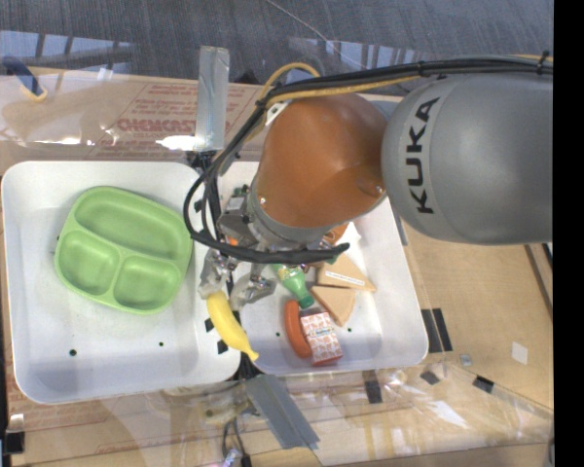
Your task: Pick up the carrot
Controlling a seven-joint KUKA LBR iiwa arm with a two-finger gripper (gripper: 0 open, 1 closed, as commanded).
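- We see the grey arm [467,154] with its orange band [316,168] reaching in from the right and covering much of the right bin [401,305].
- The surface [487,300] carries both white bins side by side; the left bin [29,290] holds a green divided plate [122,249] near its upper middle.
- The claw [236,285] hangs over the left part of the right bin, just above the upper end of a yellow banana [229,327]; we cannot tell how its jaws stand, and we see nothing between them.
- The banana lies at a slant along the wall between the two bins, its lower tip near the front rim.
- The carrot [294,327], an orange-red piece, lies in the front middle of the right bin, touching a red-and-white packet [320,337] that partly covers it from the right.
- A tan wedge-shaped piece [339,302] sits just right of and above the carrot, with a paler slab [346,278] behind it.
- A small green item [297,285] stands between the claw and the wedge, right above the carrot.
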